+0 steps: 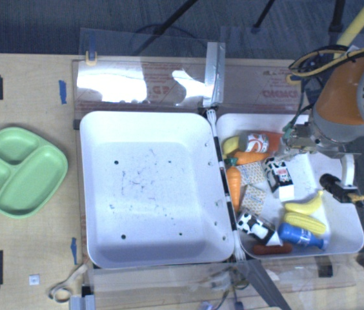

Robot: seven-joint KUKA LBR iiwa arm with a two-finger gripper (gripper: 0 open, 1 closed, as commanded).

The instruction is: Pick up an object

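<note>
Camera view from above the desk (27, 89) shows me two white bins side by side. My arm (350, 99) comes in from the right, grey with its orange band, and it hangs over the back right corner of the right bin (350, 237). The tool (296, 139) sits at the arm's lower left end, above the back part of this bin; I cannot tell its state, because the wrist covers it.

All the objects lie in the right bin, crowded together. Just beside the tool, toward the left, there is a red and white packet (257, 141) and a yellow piece (231, 146) at the bin's left wall. An orange carrot (233, 184) lies along that same wall, a little nearer to the front. A small black and white box (279, 174) is just below the tool. Further to the front I see a yellow banana (306, 206), a blue object (300, 235) touching it, and a black and white toy (251, 225) near the front left corner.

The left bin (150, 186) has a wide bare floor with open room. On the desk, well apart to the left, a green divided plate (19, 171) rests alone.

The arm's wrist bends down and to the left, with a yellow cable (311, 60) looping behind it.
</note>
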